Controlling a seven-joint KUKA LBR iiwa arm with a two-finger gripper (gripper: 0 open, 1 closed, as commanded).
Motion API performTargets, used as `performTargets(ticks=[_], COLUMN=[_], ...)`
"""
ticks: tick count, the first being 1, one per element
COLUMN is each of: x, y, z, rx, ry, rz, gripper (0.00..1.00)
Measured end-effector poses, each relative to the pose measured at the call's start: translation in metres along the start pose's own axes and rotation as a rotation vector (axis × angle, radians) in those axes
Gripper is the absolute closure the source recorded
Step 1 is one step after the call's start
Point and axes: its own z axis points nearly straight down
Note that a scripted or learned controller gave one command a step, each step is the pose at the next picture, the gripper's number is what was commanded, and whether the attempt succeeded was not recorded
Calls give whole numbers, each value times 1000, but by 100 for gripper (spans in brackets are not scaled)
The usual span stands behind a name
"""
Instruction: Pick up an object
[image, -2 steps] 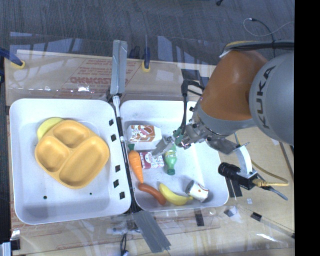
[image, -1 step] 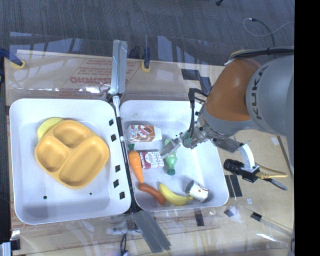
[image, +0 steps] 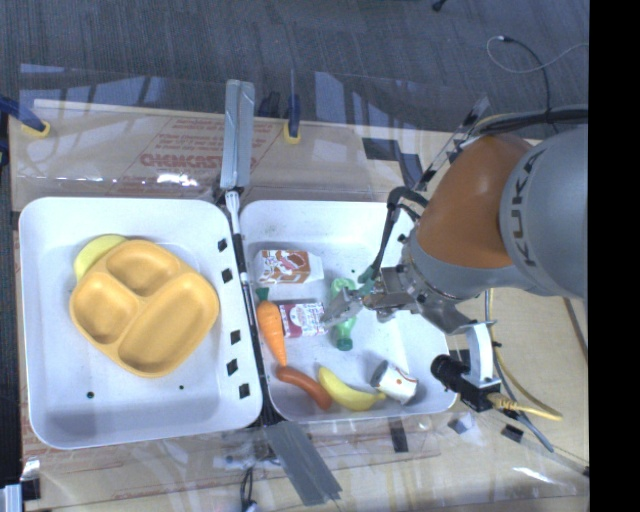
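Observation:
My gripper (image: 352, 300) is low in the right bin (image: 330, 215), near its middle, reaching in from the right. A small green object (image: 343, 335) lies right at its tip, partly hidden beneath it. Whether the gripper is touching it I cannot tell. To the left lie a red and white carton (image: 283, 266), a smaller red packet (image: 303, 318) and an orange carrot (image: 271, 332). Along the front wall lie a brown sausage (image: 302, 387), a yellow banana (image: 350, 392) and a small white cup (image: 396, 381) on its side.
The left bin (image: 50, 400) holds a yellow divided plate (image: 145, 305) lying over a pale yellow round piece (image: 90, 256). A divider with black clips (image: 237, 330) separates the bins. The arm's orange band (image: 470, 205) hangs over the right bin's right side.

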Motion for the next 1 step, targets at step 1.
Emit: performTargets(ticks=[1], x=[-63], y=[15], z=[38], rx=[-1], ry=[0], rz=[169], gripper=[0])
